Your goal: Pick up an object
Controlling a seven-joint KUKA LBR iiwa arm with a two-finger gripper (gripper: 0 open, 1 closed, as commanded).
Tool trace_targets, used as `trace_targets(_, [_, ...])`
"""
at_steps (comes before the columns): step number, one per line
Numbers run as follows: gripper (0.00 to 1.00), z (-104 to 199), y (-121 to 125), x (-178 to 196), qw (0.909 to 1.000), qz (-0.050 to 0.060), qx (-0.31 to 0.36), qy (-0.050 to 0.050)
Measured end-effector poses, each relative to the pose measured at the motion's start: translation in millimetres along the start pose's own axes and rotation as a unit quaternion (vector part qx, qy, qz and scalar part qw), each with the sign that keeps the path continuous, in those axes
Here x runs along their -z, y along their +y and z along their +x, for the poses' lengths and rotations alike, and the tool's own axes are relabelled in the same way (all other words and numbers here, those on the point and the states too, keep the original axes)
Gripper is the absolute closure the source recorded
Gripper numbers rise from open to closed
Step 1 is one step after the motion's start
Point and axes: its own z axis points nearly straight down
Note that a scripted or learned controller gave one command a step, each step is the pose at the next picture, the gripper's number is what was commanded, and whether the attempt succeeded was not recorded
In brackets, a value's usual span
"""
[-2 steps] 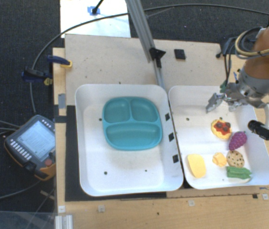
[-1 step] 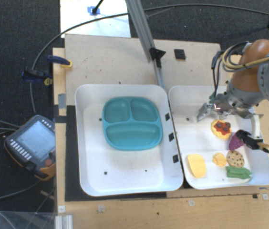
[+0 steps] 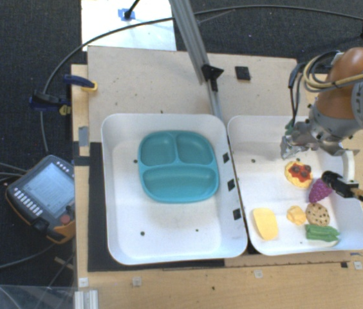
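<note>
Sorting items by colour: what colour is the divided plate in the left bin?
Teal, seen plainly in the camera view: the divided plate.

Toy foods (image 3: 300,201) – six pieces – clustered in right bin's near-right corner.

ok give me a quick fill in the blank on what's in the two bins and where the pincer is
1. The teal divided plate lies in the ____ bin.
2. The pincer hangs over the ____ bin.
3. The yellow block lies to the ____ of the green pod.
4. The purple grapes sit just above the ____.

Missing words: left; right; left; cookie
</note>
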Motion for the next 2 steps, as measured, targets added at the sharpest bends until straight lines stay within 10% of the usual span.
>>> trace_targets(2, [1.0, -3, 6, 98, 1.0, -0.001, -0.001, 0.0])
